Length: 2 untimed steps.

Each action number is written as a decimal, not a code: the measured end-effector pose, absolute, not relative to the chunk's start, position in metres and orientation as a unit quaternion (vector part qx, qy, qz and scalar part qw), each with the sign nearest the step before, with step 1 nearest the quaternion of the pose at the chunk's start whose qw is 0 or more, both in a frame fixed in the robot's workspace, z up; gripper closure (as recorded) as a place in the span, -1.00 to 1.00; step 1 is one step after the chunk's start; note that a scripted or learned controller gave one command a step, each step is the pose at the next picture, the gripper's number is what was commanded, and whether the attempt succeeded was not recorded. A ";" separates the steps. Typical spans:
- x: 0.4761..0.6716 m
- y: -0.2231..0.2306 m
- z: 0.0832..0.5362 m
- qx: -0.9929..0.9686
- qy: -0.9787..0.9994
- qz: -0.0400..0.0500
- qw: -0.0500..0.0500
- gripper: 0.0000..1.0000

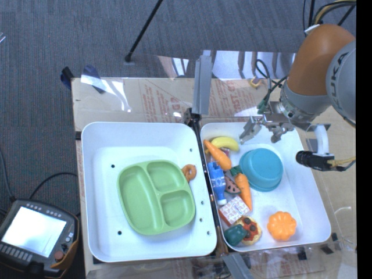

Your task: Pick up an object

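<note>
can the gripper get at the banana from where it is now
Probably yes. The gripper hangs open over the back of the right bin, and the banana lies just beside it with nothing on top. The carrot touching its near side and the bin wall could crowd the fingers.

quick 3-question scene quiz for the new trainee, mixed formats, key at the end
1. True or false: the green divided plate lies in the left bin.
2. Multiple choice: what sits nearest the front right corner of the right bin? A) banana B) orange pumpkin C) blue bottle
3. Fill in: the tool hangs over the back of the right bin, above and just behind the blue ____.

Key
1. True.
2. B: the orange pumpkin; the banana lies at the back, the blue bottle along the left wall.
3. bowl.
</note>
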<state>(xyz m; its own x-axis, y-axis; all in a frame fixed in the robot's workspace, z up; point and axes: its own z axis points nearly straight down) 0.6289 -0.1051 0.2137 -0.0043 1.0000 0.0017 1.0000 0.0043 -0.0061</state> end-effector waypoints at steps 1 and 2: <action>0.606 -0.122 0.155 -0.717 -0.697 0.004 0.005 -1.00; 0.588 -0.102 0.115 -0.707 -0.707 -0.007 -0.011 -1.00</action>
